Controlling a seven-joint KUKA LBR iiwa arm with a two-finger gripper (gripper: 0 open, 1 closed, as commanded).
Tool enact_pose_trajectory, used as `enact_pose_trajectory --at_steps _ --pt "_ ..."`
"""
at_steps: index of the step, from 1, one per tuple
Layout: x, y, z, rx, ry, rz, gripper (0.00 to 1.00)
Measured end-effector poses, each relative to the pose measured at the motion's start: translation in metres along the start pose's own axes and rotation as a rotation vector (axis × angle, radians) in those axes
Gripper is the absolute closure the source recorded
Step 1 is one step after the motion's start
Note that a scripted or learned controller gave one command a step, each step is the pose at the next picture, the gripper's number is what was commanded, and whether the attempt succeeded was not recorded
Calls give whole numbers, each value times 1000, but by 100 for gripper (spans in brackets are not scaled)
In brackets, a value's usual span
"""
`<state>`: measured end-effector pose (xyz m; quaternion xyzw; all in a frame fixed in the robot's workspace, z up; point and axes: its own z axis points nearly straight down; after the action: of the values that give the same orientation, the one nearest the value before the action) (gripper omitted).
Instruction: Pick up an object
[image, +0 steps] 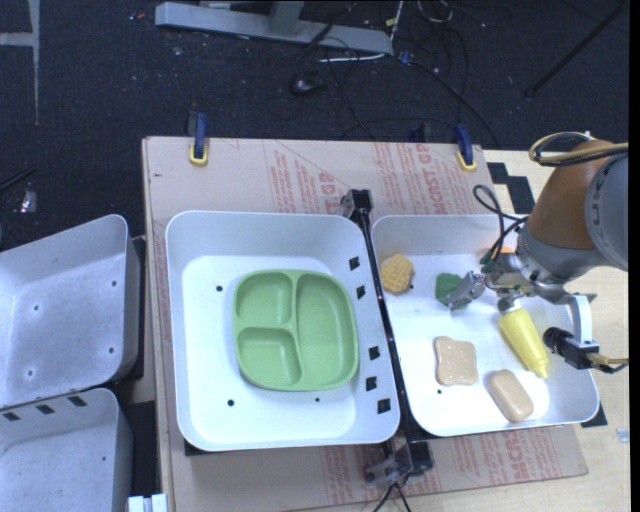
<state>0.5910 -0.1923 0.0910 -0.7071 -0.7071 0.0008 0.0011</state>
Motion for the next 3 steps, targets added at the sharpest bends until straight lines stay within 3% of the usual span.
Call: enact_pose_trajectory --at_steps 1,3 --pt "0 1 -12 -4 -2 -1 100" --pt "-5 13 -124 -10 -3 -3 100"
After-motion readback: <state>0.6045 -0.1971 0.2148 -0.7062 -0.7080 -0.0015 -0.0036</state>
